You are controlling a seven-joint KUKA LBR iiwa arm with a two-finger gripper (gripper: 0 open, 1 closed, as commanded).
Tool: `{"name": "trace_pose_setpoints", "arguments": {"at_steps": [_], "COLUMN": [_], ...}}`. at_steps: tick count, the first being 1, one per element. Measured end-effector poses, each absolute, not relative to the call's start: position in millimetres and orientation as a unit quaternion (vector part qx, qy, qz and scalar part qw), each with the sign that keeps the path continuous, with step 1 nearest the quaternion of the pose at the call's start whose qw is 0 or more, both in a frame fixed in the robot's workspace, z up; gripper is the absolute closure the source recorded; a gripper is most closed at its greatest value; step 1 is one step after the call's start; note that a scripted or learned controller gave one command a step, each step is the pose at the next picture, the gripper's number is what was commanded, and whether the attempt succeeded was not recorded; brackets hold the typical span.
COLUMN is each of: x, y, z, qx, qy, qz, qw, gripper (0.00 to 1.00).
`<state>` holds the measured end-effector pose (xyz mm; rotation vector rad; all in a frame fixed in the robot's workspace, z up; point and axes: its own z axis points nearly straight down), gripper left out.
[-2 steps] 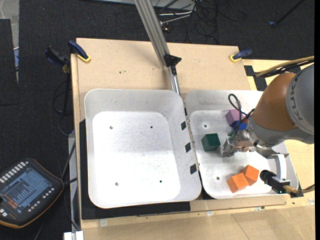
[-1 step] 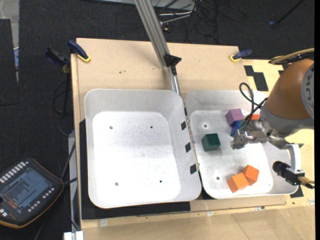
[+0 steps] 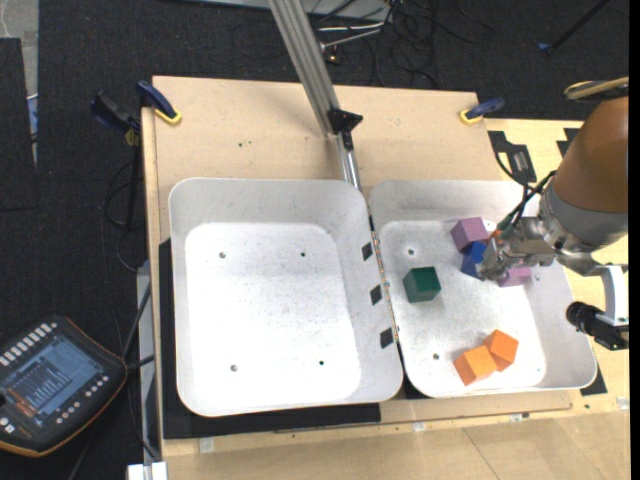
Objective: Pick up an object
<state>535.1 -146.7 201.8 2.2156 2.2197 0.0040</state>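
Matt white plastic-looking bins (image 3: 270, 208) flecked with dark specks, pale unvarnished wooden bench (image 3: 250, 118), brushed metal pole (image 3: 305, 53), matt smooth-faced green block (image 3: 422, 284), orange blocks (image 3: 487, 356)

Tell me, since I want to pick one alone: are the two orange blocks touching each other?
Touching. The camera view shows the two orange blocks pressed side to side near the right bin's front edge, with no white floor visible between them.

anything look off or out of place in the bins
Nothing stands out. The green block, purple block, blue block and two orange blocks all lie inside the right bin, none spilled. The gripper sits low among the blue and purple blocks.
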Motion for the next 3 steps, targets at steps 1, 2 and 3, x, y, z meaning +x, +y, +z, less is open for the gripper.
{"name": "trace_pose_setpoints", "arguments": {"at_steps": [1, 2, 3], "x": [537.0, 533.5, 526.7], "y": [-147, -101, -42], "z": [252, 242, 232], "qx": [0.706, 0.705, 0.704], "qy": [0.708, 0.71, 0.71], "qz": [0.0017, 0.0001, 0.0005], "qw": [0.004, -0.001, -0.001], "gripper": [1.0, 1.0, 1.0]}}
